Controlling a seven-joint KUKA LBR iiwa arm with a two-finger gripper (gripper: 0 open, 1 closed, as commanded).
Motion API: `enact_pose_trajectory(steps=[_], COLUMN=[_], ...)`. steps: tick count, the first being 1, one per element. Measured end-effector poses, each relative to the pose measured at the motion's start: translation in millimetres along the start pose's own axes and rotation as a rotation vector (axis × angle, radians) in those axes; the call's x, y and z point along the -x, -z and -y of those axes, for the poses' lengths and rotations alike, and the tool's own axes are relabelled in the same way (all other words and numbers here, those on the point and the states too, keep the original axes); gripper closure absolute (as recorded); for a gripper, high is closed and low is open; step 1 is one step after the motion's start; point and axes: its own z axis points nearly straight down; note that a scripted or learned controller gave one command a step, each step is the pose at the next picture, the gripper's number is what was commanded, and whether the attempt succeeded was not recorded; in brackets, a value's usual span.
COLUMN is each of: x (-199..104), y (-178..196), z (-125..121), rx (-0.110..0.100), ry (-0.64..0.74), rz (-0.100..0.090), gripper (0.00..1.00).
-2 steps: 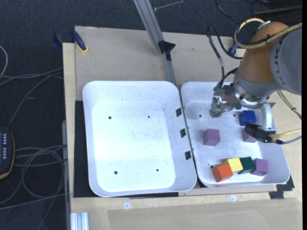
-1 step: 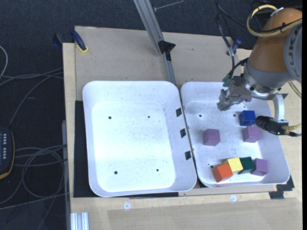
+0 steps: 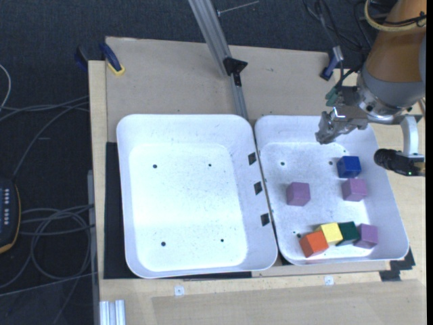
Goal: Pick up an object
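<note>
The arm (image 3: 396, 53) is reaching in from the right, its orange band sitting above a grey wrist, and the end effector (image 3: 329, 133) is hanging over the far edge of the right bin (image 3: 392, 202). Whether it is spread or pressed together I cannot tell, and nothing is showing between its tips.

The cubes are all lying in the right bin. A blue cube (image 3: 349, 166) is sitting just below and to the right of the end effector, apart from it. A purple cube (image 3: 354, 189) is resting close under the blue one, and another purple cube (image 3: 298, 193) is sitting nearer the bin's middle. Along the near wall, an orange cube (image 3: 313, 243), a yellow cube (image 3: 331, 233), a green cube (image 3: 348, 232) and a third purple cube (image 3: 368, 235) are crowding together in a row.

The left bin (image 3: 189, 195) is lying beside it on the pale wooden tabletop (image 3: 176, 73). Blue clamps (image 3: 110, 57) are gripping the tabletop's far edge, a metal pole (image 3: 215, 36) is slanting across it, and cables (image 3: 40, 147) are trailing over the dark carpet at the left
</note>
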Motion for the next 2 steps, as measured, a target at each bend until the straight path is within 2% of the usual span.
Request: enact_pose_trajectory(steps=[1, 2], x=[-61.2, -123.2], y=[-9.6, -15.1], z=[-4.4, -18.4], rx=[-0.009, -0.006], ry=[0.005, 0.006], rz=[-0.003, -0.003], gripper=[1.00, 1.00])
